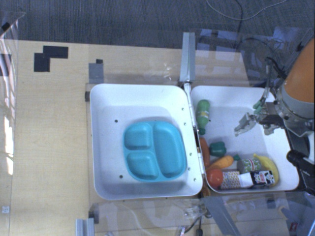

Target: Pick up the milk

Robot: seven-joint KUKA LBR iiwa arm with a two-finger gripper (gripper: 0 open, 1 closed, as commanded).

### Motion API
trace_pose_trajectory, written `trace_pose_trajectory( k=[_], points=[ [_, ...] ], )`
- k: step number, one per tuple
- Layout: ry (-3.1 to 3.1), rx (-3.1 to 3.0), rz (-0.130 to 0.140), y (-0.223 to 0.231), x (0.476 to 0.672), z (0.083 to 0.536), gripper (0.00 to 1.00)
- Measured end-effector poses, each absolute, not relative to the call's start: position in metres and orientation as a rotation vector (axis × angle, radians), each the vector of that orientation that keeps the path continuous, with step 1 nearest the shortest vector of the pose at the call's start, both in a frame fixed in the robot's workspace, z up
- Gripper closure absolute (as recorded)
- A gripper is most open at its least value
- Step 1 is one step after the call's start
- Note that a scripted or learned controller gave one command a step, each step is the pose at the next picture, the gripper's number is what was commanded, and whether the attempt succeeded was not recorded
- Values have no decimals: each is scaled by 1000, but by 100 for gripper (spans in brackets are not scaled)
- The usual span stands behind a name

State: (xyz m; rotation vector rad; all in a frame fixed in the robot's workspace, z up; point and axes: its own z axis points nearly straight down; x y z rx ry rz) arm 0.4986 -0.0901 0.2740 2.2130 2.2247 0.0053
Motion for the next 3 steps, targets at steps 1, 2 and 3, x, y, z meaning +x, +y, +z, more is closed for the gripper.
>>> trace_pose_trajectory(
  k=[1,2,3],
  points=[
    [2479,1924,4,-139,488,153,0],
    [2644,1676,7,-190,559,89,0],
    [2700,1583,7,-205,622,89,0]
  ],
)
